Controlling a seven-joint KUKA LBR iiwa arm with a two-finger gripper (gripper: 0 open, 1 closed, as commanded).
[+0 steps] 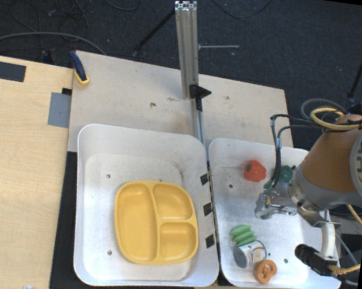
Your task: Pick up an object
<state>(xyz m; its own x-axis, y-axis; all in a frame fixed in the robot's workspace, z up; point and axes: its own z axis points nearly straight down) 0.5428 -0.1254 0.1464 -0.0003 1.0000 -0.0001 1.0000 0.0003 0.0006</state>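
a grey robot arm is reaching into the right bin, its claw hanging above bare floor; i cannot tell its state. a red tomato is sitting just up-left of it, looking light, smooth and round, likely slippery, best pinched across its middle. a green pod, a can and a pretzel are lying nearer the front.

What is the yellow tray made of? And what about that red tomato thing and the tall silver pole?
The yellow tray looks like smooth moulded plastic: one even colour, rounded compartments, soft shine. The red tomato is probably a plastic toy, judging by its even colour, though it is too small to be sure. The tall pole looks like bare metal, likely aluminium: grey, straight and grooved.
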